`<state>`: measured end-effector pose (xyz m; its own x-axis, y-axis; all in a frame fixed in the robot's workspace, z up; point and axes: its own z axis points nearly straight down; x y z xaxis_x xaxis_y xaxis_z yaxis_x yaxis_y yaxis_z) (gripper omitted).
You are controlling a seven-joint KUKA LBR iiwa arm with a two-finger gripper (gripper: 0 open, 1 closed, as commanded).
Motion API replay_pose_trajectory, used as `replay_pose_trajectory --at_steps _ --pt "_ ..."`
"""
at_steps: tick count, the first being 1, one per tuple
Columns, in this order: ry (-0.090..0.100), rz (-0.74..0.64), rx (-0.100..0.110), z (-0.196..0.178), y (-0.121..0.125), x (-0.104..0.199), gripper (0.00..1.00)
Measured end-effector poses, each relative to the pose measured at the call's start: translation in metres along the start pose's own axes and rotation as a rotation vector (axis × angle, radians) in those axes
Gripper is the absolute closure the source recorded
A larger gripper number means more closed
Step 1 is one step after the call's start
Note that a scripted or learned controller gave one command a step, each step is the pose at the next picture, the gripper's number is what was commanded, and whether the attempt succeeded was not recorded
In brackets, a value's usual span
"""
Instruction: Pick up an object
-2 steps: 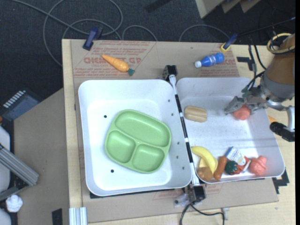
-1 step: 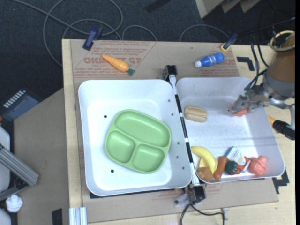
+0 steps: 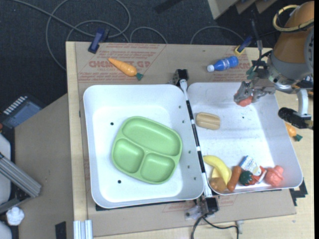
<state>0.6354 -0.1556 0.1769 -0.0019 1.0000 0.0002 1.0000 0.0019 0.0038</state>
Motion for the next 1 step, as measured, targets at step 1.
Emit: replay_pose_trajectory --at_steps 1 --pt "0.001 0.001 0.006 -0.0039 -0.0443 0.0574 1.00"
